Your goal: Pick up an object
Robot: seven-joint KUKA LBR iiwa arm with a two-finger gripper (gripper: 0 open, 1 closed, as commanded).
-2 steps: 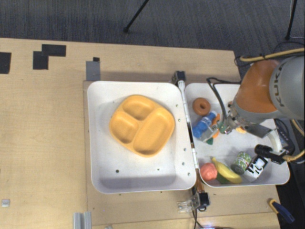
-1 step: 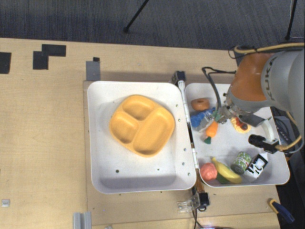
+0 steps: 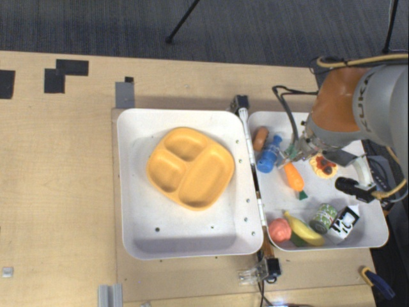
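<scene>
Orange carrot (image 3: 294, 177) lies loose in the right bin (image 3: 377, 235), just at six o'clock of the claw (image 3: 298, 151), which hovers low over the clutter — likely lining up a grab. Whether it is spread or pinched, I cannot tell. Count: two bins, one yellow plate (image 3: 190, 167) alone in the left bin (image 3: 140, 235), one carrot, one banana (image 3: 303, 229), one blue bottle (image 3: 268, 157).

A toy carrot (image 3: 294, 176), orange with a green stub, lies slanted just below the jaws. A blue bottle (image 3: 268, 156) lies tilted just left of them, beside a brown sausage-shaped toy (image 3: 259, 137) farther left.
</scene>
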